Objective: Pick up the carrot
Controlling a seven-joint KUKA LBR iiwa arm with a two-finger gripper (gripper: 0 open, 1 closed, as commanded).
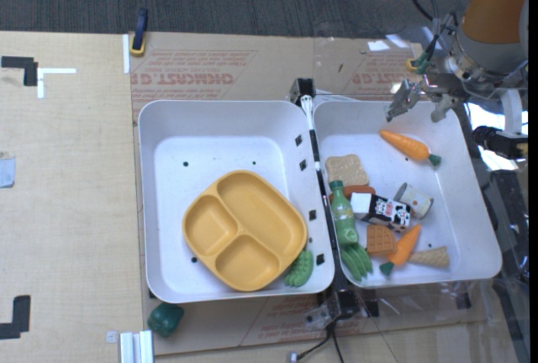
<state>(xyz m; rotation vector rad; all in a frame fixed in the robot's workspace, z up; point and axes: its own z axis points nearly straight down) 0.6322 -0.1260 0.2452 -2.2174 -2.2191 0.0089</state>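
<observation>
An orange carrot (pixel 405 144) with a green stem end lies in the far part of the right bin (pixel 467 210), pointing left. A second, smaller carrot (pixel 404 244) lies near that bin's front among other toy food. My gripper (pixel 415 112) hangs over the bin's far edge, just above and behind the larger carrot. It is open, its two fingers spread wide apart with nothing between them.
The right bin also holds a slice of bread (pixel 346 169), a green bottle (pixel 342 214), a waffle (pixel 380 240), green beans (pixel 356 259) and small packets. A yellow divided plate (pixel 243 228) and a green vegetable (pixel 300 269) lie in the left bin (pixel 168 134). A green pepper (pixel 166 318) sits outside on the bench.
</observation>
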